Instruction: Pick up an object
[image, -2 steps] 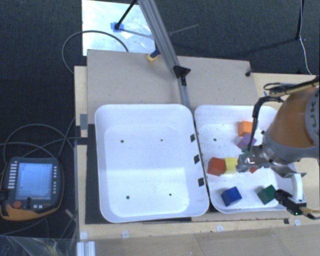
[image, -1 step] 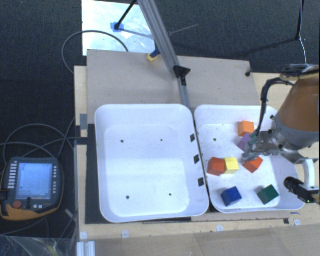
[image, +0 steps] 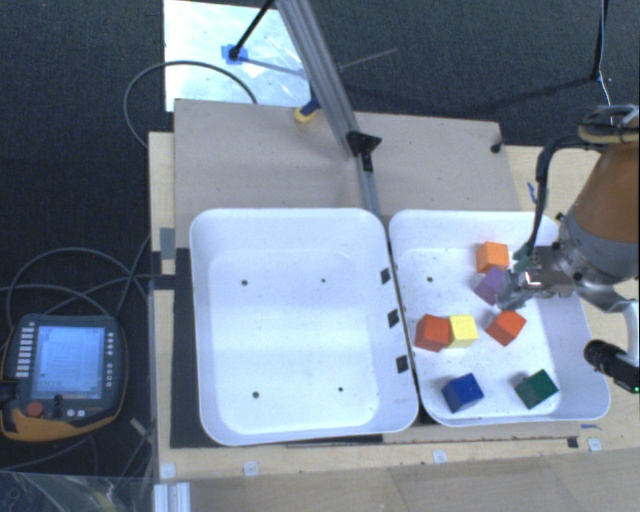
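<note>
A dark, speckled carpet floor (image: 80, 60) surrounds a pale wooden bench (image: 300, 478), which carries a lighter brown board (image: 420, 160) across its back half. A grey metal pole (image: 325, 75) slants down from the top edge to a black clamp (image: 362, 143) on that board. Left of the bench, a teach pendant (image: 62, 375) with a lit screen lies on the floor among looping grey cables (image: 150, 80). A shiny, light-reflecting sheet (image: 225, 45) lies at the top, behind the board.
</note>
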